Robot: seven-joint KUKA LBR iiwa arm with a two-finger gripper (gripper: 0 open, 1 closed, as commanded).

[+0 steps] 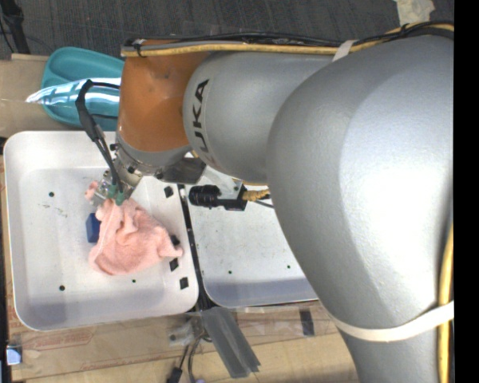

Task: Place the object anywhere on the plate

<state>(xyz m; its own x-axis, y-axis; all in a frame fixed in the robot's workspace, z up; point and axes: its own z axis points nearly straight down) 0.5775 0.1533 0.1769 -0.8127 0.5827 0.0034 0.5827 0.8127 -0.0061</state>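
A crumpled pink cloth [130, 240] lies in the left white bin [40, 294], right of the bin's middle. A small blue object [93, 228] peeks out at the cloth's left edge. My gripper [112, 191] hangs from the orange wrist band [152, 102], directly over the cloth's upper tip and touching or nearly touching it. A teal plate [68, 70] sits beyond the left bin's far edge at the upper left, with a shiny blue packet [64, 94] on its near side.
The grey arm covers most of the right bin [247, 274]; just its near-left floor shows. A raised divider [189, 246] runs between the bins. Black cables [92, 126] loop beside the wrist. The wooden bench edge [88, 337] runs along the front.
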